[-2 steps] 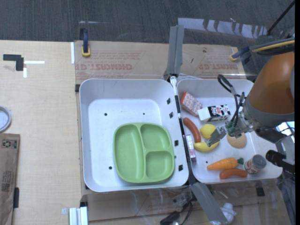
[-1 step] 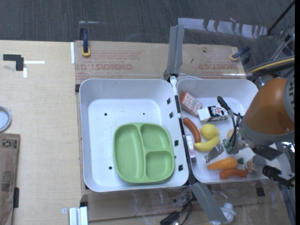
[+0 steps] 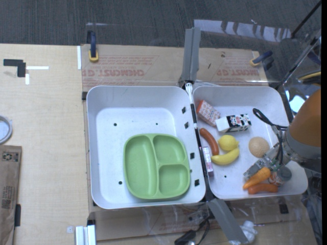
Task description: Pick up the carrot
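End effector (image 3: pixel 265 167) is seen low in the near right part of the right bin (image 3: pixel 240 97), at the end of the arm (image 3: pixel 306 131) that reaches in from the right. Whether it is released or clenched cannot be told, since its tip is set tightly against the things beneath it. The carrot (image 3: pixel 257 177) is found right at that tip, lying tilted on the bin floor, and it seems to be touched by the metal parts; a grasp is not shown. A redder orange piece (image 3: pixel 263 189) is laid just beside the carrot, on its near side.

A beige ball (image 3: pixel 259 146) is placed just beyond the end effector. Toward the middle of the same bin a lemon (image 3: pixel 228 141) is set touching a banana (image 3: pixel 226 158), with a sausage (image 3: pixel 209 141) just to their left. Farther back a red box (image 3: pixel 207 112) and a white carton (image 3: pixel 233 122) are seen, and a black utensil (image 3: pixel 264 118) is laid near the far right wall.

In the left bin (image 3: pixel 93 137) a green plate (image 3: pixel 156 165) with three compartments is held. Both bins are borne side by side on the desk (image 3: pixel 41 137).
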{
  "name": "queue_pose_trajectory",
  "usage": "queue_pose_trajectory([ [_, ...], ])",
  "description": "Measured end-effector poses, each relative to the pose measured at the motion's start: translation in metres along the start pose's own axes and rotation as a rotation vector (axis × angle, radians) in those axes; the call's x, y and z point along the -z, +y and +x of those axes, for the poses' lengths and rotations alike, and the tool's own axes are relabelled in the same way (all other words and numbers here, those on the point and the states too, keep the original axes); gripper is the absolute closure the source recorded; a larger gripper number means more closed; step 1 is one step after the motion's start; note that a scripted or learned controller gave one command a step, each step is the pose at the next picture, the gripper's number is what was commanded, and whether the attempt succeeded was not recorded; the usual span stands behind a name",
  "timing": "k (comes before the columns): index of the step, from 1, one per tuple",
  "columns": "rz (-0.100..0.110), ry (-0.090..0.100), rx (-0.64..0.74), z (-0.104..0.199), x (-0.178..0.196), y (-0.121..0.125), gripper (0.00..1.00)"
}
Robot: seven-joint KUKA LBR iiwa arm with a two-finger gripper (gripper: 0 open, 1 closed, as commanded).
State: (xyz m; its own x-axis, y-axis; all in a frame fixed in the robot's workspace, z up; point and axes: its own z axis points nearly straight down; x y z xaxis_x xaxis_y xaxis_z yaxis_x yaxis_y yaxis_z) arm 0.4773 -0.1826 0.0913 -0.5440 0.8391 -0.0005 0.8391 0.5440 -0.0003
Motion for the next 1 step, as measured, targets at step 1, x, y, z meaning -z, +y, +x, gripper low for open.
queue_pose_trajectory([
  [1, -0.001, 0.000, -0.002, -0.0001, 0.0089, 0.0006, 1.00],
])
